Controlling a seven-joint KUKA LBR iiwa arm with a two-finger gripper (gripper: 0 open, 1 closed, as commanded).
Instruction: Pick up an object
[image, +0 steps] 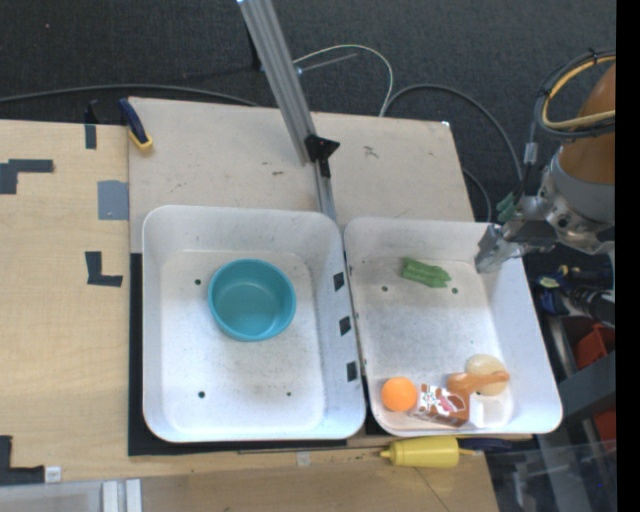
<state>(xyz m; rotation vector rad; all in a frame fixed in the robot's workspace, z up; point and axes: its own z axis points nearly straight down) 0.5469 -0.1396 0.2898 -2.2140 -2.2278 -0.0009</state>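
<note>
Gripper (492, 250) at right-centre of frame, hanging over upper-right rim of right bin (520, 300), grey wrist and orange band behind it toward frame's right edge. Too small and dark to say how far apart the tips stand; nothing visible between them, so likely carrying nothing.

Nearest candidate: green object (425, 272), just left of gripper, upper part of right bin, lying flat on bin floor w/ bare floor all round. Looks small, elongated, prob. light plastic or rubbery toy; could flex a bit. Best taken across the narrow width near the middle, approaching from above. Low profile, so tips need to get close to the floor; risk of sliding or nudging it away.

Further out, lower-right corner of right bin: orange ball (399, 395), a red-and-white packet (440, 402) touching or nearly touching it, then a tan/orange rounded item (480, 378) and a small white piece (489, 410), all crowded together. Ball prob. light, smooth, apt to roll; packet thin, crinkly, hard to pinch flat. Cluster awkward: neighbours block the tips.

Left bin (160, 300), centre-left of frame: teal bowl (252, 299), upright, alone. Stiff, light plastic by the look; rim pinch on one wall the only hold.

Outside bins, bottom edge: yellow bottle (425, 452) lying on its side against right bin's front rim.
</note>
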